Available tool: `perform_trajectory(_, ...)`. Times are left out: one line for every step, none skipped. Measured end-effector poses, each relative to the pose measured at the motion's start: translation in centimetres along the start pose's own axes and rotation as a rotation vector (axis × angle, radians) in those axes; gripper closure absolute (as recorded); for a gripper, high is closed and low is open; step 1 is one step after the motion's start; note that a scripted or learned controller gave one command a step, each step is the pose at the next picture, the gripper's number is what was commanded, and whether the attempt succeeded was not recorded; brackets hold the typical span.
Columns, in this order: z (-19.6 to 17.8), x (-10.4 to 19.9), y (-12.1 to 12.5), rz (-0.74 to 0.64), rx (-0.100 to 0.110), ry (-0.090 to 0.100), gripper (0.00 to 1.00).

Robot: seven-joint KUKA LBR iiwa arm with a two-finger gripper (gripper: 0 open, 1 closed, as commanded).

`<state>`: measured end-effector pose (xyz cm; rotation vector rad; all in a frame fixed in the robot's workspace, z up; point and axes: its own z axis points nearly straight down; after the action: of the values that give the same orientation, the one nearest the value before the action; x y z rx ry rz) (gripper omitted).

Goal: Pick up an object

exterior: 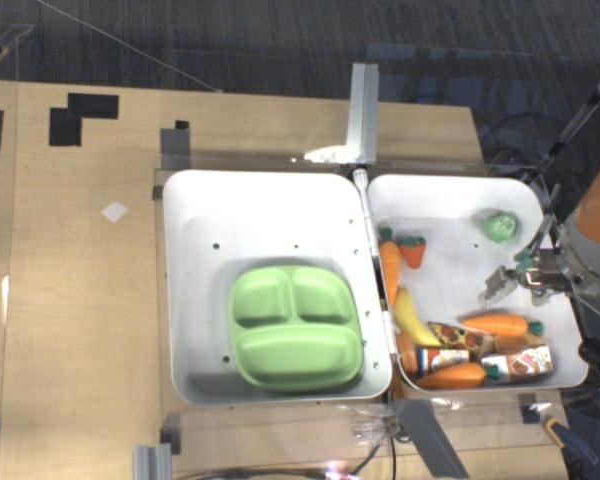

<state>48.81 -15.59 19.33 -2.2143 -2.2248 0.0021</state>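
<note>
Look first at the wooden worktop: it carries two white bins side by side. The left bin holds a green divided plate, lying flat toward its near side. The right bin is where your pickings are, and most of them crowd its near and left parts. Along its left wall lies a long carrot, with a small strawberry just beside it on the right. Nearer to you, a banana curves down into a packed heap: a small bottle with a printed label, another carrot above it, an orange piece along the near edge and a second bottle to the right, all touching or overlapping. A round green toy sits alone in the far right corner, apart from the rest. The arm comes in from the right, and its claw hangs over the bare middle of the right bin, its fingers looking parted with nothing between them. The green toy lies beyond it on the far side; the carrot in the heap lies just near of it.
</note>
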Motion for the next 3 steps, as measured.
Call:
perform_trajectory(9.92, -2.62, 0.00, 0.010, -0.004, 0.000, 0.00)
perform_trajectory(9.09, -2.49, 0.12, 0.010, -0.003, 0.003, 1.00)
perform_trajectory(10.01, -3.13, 0.52, -0.174, -0.017, -0.002, 1.00)
